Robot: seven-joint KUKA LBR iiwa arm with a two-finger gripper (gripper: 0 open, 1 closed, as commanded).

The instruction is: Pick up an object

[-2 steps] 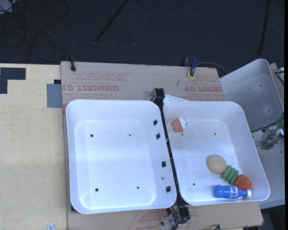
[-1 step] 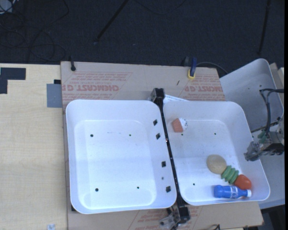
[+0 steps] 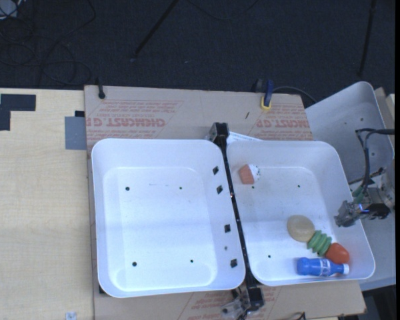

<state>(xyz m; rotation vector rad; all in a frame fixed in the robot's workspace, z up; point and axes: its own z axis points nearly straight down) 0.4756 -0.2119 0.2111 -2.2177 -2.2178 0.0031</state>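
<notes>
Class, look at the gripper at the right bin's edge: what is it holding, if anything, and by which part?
It cannot be told. The gripper sits at the right bin's outer rim, too small to read. The blue bottle lies in the bin, apart from it.

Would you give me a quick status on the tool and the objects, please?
Tool at right bin's right rim, holding nothing visible. Blue bottle, carrot, tan disc nearby; orange block farther off. Nothing blocking.

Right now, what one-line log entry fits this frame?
gripper: right bin's right rim, nothing visibly held | blue plastic bottle, round beige piece: in bin
</notes>
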